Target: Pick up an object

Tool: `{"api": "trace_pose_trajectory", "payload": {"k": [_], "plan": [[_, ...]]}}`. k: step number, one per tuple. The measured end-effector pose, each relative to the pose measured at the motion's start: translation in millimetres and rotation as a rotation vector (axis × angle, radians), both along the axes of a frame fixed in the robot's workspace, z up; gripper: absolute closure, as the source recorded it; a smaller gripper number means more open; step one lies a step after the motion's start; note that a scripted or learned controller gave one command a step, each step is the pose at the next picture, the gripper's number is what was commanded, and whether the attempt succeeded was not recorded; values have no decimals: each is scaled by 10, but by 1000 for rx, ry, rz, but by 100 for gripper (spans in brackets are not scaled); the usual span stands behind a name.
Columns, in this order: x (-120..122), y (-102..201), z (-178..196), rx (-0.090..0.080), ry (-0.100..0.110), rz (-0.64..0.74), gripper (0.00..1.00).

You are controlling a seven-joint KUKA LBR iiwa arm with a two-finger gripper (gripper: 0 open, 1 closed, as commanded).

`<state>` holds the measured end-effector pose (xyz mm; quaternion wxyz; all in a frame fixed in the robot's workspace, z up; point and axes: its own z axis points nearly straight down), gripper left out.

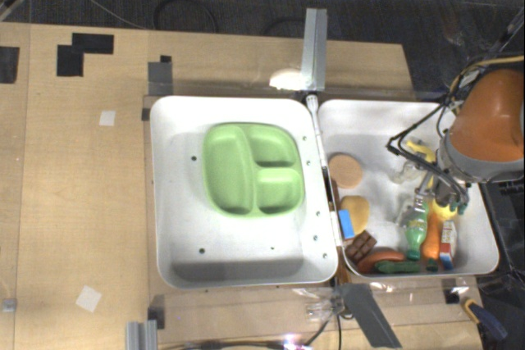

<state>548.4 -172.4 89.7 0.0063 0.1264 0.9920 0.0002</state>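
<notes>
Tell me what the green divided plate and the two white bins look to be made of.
Green divided plate: likely moulded plastic, matte to satin, judging by its even colour, rounded compartments and soft highlights. White bins, left and right: probably thin formed plastic or painted sheet metal; they have smooth, slightly glossy walls with rounded corners, and the look does not settle which.

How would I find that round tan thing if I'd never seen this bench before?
Start at the right bin. Near its left wall, toward the far side, lies a flat tan disc, like a cookie. It sits apart from the colourful pile at the near edge, and is flatter and browner than the yellow lump just below it.
</notes>
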Motion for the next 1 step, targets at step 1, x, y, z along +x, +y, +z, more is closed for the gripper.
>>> {"api": "trace_pose_trajectory", "payload": {"k": [1], "plan": [[-536,-315,273,-2,7,141,0]]}}
